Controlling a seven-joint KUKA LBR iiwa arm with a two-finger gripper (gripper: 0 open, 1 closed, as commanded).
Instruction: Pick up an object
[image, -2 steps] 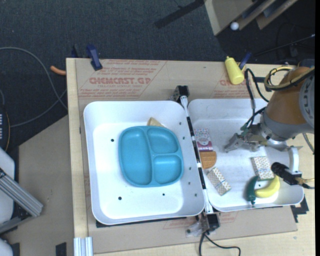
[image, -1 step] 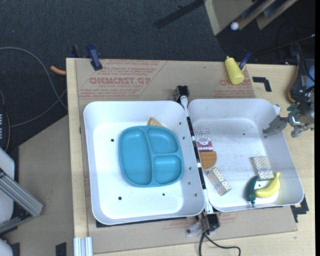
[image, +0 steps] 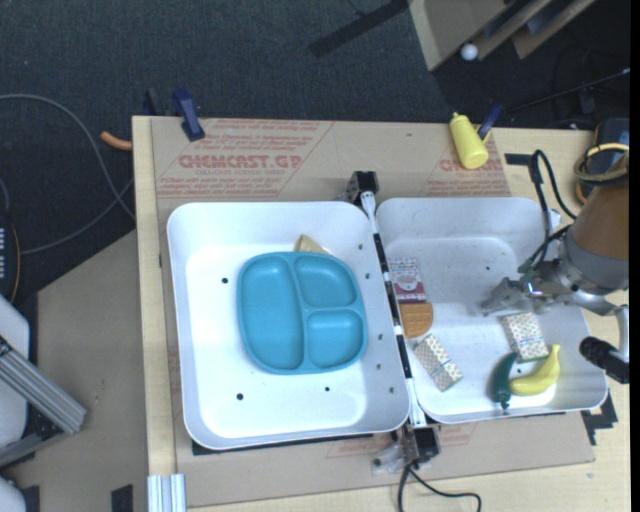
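- Bench (image: 300, 140): brown board with red lettering, carrying two shallow white bins side by side.
- Right bin (image: 450, 215), near edge: a yellow banana (image: 537, 374) with a green piece (image: 499, 383) touching its left end, both lying close to the front wall.
- Right bin, near left: a small patterned packet (image: 438, 360), tilted, lying flat just beside the divider between the bins.
- Right bin, right of centre: a second patterned packet (image: 526, 335), flat, just above the banana.
- Right bin, left wall: an orange-brown round piece (image: 416, 318), and beyond it a red-and-white carton (image: 406, 278), both against the divider.
- Hand (image: 497, 300): low over the right bin, reaching in from the right, just above the second packet; nothing shows between its fingers, and how far apart they stand cannot be told.
- Arm (image: 600, 235): grey with an orange band, at the right edge.
- Left bin (image: 200, 300): a blue divided plate (image: 300, 310) in the middle, three compartments; a tan corner of something (image: 307, 243) peeks out behind its far rim.
- Far bench edge: a yellow clamp (image: 467, 141) at right, a blue clamp (image: 186, 114) at left.
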